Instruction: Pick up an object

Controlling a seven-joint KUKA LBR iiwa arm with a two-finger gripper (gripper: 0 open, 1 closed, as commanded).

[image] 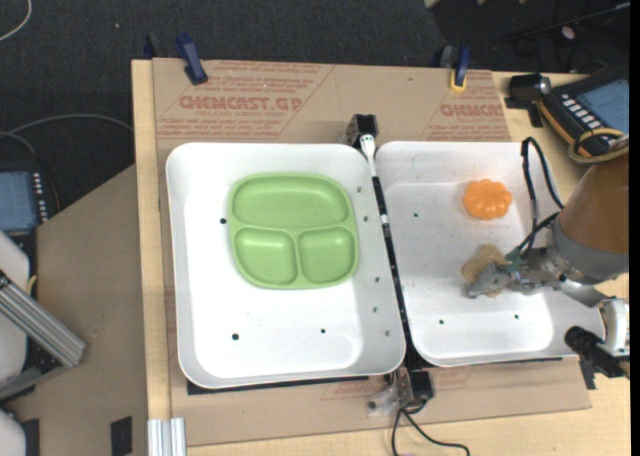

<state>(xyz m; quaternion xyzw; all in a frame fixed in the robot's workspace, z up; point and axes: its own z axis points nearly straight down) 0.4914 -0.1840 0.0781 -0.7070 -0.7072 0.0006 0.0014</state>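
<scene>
Two white bins on the bench, arm entering from the right.

Left bin [200,324]: one green divided plate [293,230], centred. Right bin [440,329]: orange object [487,199] near the far wall; nearer the front, the pincer [486,280] is low against a tan object [480,264]. Its finger opening and any grip cannot be determined.

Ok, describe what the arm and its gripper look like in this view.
The arm comes in from the right as a rounded orange-brown band above a grey wrist section. Black cables loop beside it. The gripper is a small grey and tan metal assembly at the end of the wrist, with a hint of green at its base. No markings are legible on either.
</scene>
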